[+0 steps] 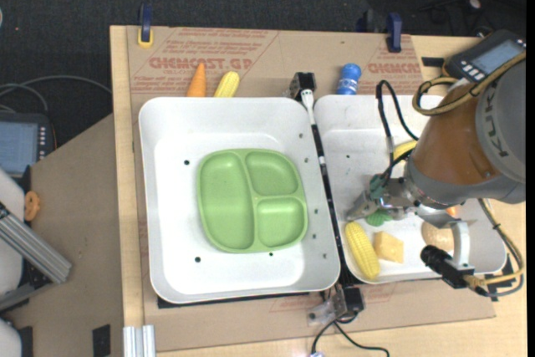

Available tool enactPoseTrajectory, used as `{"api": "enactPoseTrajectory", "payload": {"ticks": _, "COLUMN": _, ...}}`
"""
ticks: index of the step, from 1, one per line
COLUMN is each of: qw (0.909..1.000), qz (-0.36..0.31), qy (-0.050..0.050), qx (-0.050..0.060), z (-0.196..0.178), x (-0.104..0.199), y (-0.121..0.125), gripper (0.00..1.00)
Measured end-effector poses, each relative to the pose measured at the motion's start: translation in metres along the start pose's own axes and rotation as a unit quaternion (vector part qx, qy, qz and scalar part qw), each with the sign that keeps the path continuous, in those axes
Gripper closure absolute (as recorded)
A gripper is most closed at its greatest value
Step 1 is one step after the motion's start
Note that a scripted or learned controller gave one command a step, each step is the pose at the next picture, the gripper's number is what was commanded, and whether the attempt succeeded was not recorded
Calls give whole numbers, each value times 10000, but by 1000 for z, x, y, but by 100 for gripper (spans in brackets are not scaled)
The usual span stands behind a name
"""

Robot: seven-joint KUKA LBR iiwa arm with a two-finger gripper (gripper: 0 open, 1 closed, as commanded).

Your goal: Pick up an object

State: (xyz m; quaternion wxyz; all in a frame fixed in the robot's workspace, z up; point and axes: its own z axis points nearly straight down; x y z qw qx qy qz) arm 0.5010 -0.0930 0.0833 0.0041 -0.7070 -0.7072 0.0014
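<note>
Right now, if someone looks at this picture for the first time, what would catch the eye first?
Probably the green divided plate, lying alone in the middle of the left bin. Next, the grey arm with its orange band reaches in over the right bin, its gripper low above a yellow corn cob and a pale cheese wedge near the front edge. Behind the bins, a carrot and a blue bottle lie on the bench.

We see the left bin (167,180) has open floor around the green plate (251,199). In the right bin (351,134) the arm (468,146) covers the middle; corn (361,251) and cheese (388,247) crowd the lower corner.
</note>
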Motion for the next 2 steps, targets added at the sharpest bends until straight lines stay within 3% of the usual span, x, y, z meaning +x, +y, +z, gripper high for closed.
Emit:
{"api": "enactPoseTrajectory", "payload": {"ticks": 1, "qw": 10000, "qz": 13, "qy": -26, "qx": -62, "z": -13, "x": -3, "y": 4, "gripper": 100}}
{"api": "enactPoseTrajectory", "payload": {"ticks": 2, "qw": 9999, "qz": -30, "qy": -19, "qx": -99, "z": -134, "x": 46, "y": 6, "gripper": 100}}
